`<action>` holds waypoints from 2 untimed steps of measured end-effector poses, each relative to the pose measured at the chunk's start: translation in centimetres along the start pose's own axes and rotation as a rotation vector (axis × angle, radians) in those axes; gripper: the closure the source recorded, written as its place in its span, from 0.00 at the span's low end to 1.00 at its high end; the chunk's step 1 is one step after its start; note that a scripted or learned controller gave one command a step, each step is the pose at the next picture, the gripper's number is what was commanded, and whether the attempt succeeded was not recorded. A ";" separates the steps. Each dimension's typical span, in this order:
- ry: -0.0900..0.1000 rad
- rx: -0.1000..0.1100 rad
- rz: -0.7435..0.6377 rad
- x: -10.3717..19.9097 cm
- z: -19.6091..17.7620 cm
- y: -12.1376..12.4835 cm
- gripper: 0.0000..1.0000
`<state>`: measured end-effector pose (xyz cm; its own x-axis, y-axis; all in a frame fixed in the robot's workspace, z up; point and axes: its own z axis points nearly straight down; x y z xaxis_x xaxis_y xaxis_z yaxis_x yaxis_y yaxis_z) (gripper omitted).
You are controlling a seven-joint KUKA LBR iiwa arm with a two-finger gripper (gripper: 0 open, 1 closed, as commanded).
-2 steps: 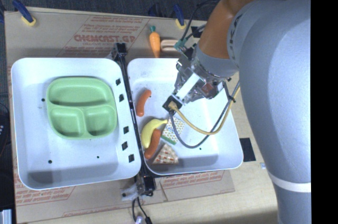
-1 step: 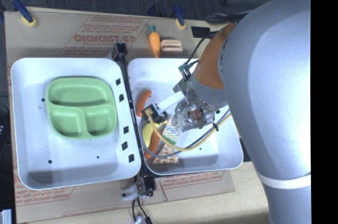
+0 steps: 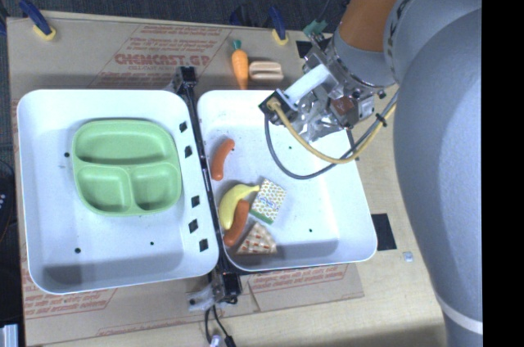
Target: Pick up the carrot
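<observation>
From above, the carrot lies on the tabletop just past the right bin's far rim, beside a small sandwich. The gripper hangs over that bin's bare far-right corner; its jaws' state I cannot tell.

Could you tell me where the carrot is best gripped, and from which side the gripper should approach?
Probably at the thick orange middle of the carrot, coming straight down. It lies on the cardboard behind the right bin, green top pointing away, so closing across its narrow width should suit. A sandwich-like toy sits close on its right, leaving little room there. The gripper hangs over the bin.
</observation>
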<state>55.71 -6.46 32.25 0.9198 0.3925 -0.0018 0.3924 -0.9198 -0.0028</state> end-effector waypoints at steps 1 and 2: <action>-0.005 0.004 0.090 -2.9 9.9 -6.2 1.00; -0.003 0.001 0.195 -2.4 11.5 -13.6 1.00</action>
<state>48.11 5.11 20.80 0.9784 0.2066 -0.0051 0.2065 -0.9784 -0.0030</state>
